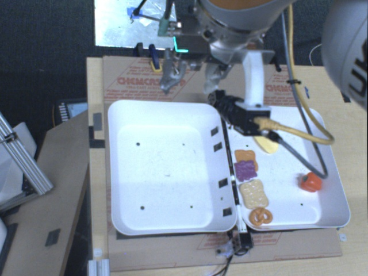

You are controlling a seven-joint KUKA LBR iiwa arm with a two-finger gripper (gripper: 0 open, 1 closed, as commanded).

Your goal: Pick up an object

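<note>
Two white bins sat side by side on the bench: the left bin and the right bin, meeting along a middle seam. In the right bin I counted six small things. Four lay in a line close to the seam: one orange block at the top, one purple piece touching it below, one cream cracker below that, and one brown pretzel nearest the front rim. One yellow piece lay further back, partly under my black cable fitting. One red-orange piece sat alone toward the right side, well apart from the line.

My claw hung above the back rim of the left bin, over the cardboard behind it. Its two fingers stood spread apart, with nothing between them.

All six things lay in the other bin, to the right of and nearer the front than my claw. The yellow piece and the orange block were the closest to it; the pretzel and the red-orange piece were the farthest.
</note>
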